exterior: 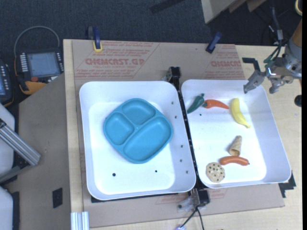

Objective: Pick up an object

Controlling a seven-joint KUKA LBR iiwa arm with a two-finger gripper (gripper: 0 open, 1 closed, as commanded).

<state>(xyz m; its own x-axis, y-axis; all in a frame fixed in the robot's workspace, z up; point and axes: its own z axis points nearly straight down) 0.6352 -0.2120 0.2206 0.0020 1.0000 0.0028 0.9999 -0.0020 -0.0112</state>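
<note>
The right bin (276, 128), taken here as the landmark, holds every candidate for picking, and the risk lies in how they sit: the banana (239, 112) lies in its upper middle close to the carrot (217, 104), so a descent aimed at either may well nudge its neighbour or close on both. The sausage (234, 161), cone (235, 145) and cookie (215, 172) cluster in its lower middle, low and small, and the flat cookie would probably slip out of a pinch. The end effector (265, 79) hovers over that bin's upper right corner, fingers apart and gripping nothing; a drop from there would likely strike the rim. The left bin (91, 143) beside it carries a blue plate (138, 136). Both rest on a cardboard-covered surface (144, 61); dark carpet (120, 8) lies beyond, and a handheld controller (42, 63) sits far left.
</note>
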